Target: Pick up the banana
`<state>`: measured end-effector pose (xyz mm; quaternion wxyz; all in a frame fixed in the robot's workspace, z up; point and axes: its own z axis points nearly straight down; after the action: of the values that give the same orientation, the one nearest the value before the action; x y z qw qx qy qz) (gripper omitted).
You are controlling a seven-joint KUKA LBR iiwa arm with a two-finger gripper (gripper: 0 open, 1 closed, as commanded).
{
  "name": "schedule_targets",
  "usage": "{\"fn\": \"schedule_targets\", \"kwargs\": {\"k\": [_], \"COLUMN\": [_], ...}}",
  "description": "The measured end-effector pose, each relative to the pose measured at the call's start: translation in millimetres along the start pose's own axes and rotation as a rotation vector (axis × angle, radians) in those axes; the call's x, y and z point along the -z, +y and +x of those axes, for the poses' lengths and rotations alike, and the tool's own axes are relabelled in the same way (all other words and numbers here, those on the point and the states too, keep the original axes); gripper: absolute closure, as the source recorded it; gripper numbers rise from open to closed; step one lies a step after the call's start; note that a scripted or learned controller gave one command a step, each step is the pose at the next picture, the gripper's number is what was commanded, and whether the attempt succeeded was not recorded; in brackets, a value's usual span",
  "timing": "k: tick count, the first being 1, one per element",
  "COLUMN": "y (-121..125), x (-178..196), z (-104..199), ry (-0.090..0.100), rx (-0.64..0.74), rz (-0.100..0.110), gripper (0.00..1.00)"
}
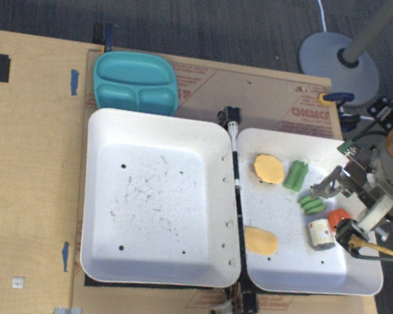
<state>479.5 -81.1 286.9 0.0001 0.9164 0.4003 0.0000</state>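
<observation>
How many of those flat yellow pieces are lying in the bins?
2, both in the right bin: one yellow piece near its far left, another near its front left. The arm may hide more.

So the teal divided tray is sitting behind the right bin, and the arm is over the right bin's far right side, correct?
Not quite: the camera view shows the teal divided tray behind the left bin, not the right one. The rest holds: the arm is over the far right side of the right bin, with its gripper among the small items there.

Left bin floor open; right bin crowded toward right by green pieces, arm.
</observation>
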Motion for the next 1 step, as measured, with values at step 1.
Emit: {"fn": "schedule_targets", "kwargs": {"k": [1], "y": [-36.9], "x": [-94.3], "z": [38.6], "ry": [-0.001], "rx": [0.193], "rz": [0.004], "gripper": [0.0]}}
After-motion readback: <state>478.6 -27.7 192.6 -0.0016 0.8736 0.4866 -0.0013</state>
